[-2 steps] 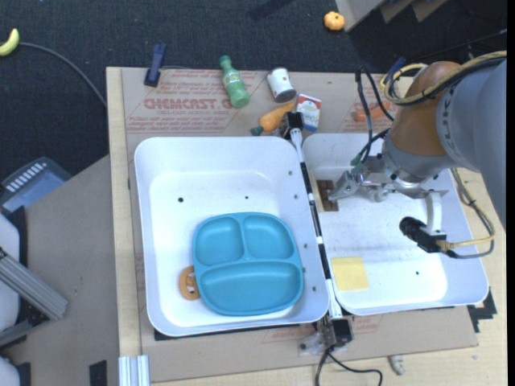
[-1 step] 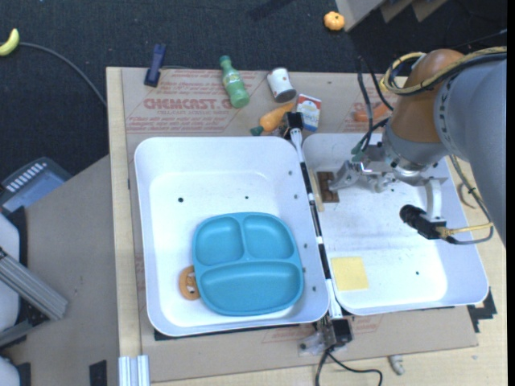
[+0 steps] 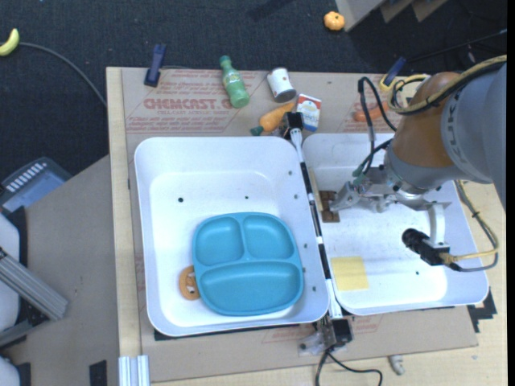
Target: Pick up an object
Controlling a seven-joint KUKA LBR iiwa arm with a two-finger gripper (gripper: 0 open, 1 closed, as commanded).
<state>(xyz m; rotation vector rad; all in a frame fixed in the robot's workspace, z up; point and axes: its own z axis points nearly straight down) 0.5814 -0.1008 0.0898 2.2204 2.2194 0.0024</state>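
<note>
One yellow pad (image 3: 350, 273) lies flat just nearward of my claw (image 3: 338, 201); claw's spread I cannot tell.

**Plastic, Board and Metal on the Bench**

The two white bins (image 3: 217, 175) looked like smooth moulded plastic with a soft sheen. The blue divided plate (image 3: 246, 262) had a matt, even plastic finish. The yellow square (image 3: 350, 273) lay flat and dull, like a sponge or paper pad; which one could not be told. The bench top (image 3: 193, 103) appeared as matt brown board with printed red lettering. The green bottle (image 3: 234, 82) seemed glossy plastic. The arm (image 3: 467, 127) showed smooth grey casing and a satin orange band (image 3: 418, 135). The floor (image 3: 72, 14) looked like dark, rough carpet.
</note>
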